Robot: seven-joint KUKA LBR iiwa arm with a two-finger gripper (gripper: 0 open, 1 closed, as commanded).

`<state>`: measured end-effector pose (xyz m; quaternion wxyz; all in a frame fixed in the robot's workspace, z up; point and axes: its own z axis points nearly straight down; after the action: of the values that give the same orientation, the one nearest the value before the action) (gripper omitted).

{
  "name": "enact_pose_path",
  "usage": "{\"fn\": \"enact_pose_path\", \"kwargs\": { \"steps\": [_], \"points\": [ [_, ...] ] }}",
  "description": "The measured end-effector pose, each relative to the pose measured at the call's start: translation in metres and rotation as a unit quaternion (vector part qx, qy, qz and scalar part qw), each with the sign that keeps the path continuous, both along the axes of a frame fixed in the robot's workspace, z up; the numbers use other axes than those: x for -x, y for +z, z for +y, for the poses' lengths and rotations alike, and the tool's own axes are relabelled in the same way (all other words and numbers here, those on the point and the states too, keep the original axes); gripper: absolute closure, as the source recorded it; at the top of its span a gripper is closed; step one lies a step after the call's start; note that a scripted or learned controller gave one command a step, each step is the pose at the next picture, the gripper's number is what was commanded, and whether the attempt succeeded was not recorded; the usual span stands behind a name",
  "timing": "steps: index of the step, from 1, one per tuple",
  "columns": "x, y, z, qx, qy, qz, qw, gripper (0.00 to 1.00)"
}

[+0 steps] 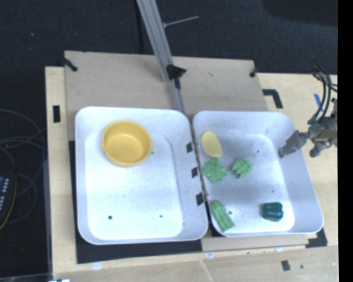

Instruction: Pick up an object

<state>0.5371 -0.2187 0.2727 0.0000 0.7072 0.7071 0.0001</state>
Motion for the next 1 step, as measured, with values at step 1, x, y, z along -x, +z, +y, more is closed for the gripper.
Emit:
{"fn": "enact_pose_path", "kwargs": {
  "steps": [1],
  "points": [
    [-0.0037, -0.0425, -0.0008, 0.0000, 0.000, 0.001, 1.0000, 0.00]
  ]
}}
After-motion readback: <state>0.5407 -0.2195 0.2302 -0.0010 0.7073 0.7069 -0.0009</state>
